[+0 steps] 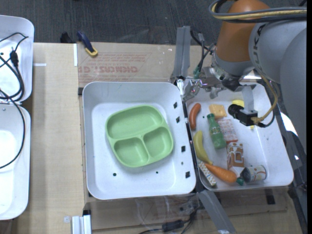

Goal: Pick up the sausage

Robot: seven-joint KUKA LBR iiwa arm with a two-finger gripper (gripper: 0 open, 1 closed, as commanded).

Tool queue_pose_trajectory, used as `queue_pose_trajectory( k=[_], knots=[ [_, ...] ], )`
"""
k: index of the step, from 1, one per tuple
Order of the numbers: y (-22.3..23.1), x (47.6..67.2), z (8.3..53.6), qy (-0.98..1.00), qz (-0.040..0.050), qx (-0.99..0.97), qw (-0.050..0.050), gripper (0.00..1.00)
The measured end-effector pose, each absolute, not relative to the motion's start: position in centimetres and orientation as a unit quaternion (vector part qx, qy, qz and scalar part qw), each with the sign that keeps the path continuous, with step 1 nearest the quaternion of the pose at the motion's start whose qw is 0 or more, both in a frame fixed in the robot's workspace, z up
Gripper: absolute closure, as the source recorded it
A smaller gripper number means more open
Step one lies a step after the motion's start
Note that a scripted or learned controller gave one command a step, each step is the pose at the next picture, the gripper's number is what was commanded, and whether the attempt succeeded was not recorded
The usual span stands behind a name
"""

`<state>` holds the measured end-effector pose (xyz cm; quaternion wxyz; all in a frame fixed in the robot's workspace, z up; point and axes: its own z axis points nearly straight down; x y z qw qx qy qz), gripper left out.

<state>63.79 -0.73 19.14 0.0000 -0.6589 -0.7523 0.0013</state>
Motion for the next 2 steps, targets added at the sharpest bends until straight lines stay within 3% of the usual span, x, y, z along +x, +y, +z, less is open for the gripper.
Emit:
queue_pose_trajectory(
  k=[2],
  knots=[
    [3.4, 61.3, 19.1, -0.763, 0.0014, -0.647, 0.001, 0.00]
  ],
)
